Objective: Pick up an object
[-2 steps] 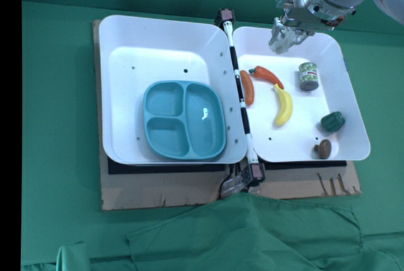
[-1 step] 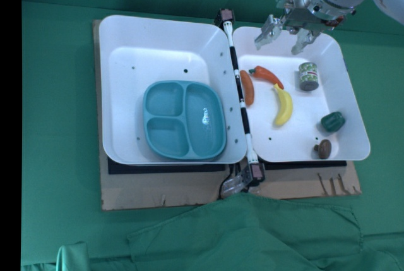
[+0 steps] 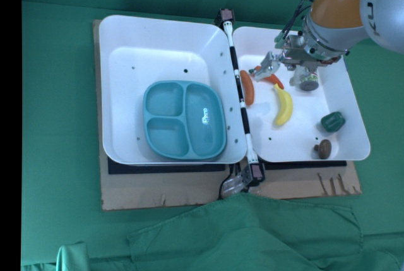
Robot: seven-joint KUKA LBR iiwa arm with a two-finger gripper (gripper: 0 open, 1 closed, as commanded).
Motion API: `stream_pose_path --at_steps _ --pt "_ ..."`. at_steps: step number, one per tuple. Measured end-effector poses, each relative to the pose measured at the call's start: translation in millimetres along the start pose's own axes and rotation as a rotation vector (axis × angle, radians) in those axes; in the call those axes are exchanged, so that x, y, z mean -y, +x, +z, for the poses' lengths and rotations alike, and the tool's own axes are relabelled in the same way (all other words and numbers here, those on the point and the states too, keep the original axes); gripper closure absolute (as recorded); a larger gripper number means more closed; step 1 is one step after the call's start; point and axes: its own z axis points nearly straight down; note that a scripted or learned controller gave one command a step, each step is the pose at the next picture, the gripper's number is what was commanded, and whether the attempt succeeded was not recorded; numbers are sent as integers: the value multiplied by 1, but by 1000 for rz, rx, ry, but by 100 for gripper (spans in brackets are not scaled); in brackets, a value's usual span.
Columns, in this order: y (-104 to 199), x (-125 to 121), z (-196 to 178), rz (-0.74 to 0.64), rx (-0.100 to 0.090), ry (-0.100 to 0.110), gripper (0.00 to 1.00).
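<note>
My gripper (image 3: 282, 72) hangs over the back left part of the right bin (image 3: 353, 105), its two fingers spread apart and open. A small red pepper (image 3: 273, 80) lies just below and between the fingertips; nothing is held. A yellow banana (image 3: 283, 107) lies in front of the gripper. An orange-red sausage-shaped piece (image 3: 247, 87) rests against the bin's left wall. A green pepper (image 3: 332, 121) and a brown rounded piece (image 3: 324, 148) sit at the front right. A small grey thing (image 3: 308, 83) lies beside the right finger.
The left bin (image 3: 126, 48) holds a teal divided plate (image 3: 184, 119). A black-and-white bar (image 3: 238, 83) runs between the bins. Green cloth (image 3: 252, 232) bunches up in front of the bench.
</note>
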Motion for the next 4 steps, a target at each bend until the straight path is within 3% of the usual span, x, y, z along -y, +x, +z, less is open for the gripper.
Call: stream_pose_path --at_steps 1,2,3,4 --pt "-36 -21 92 0 1 -4 0" --pt "-70 -72 96 -1 3 -13 0" --pt "-72 -74 82 3 6 -21 100" --pt "-57 -78 -50 0 2 -2 100"
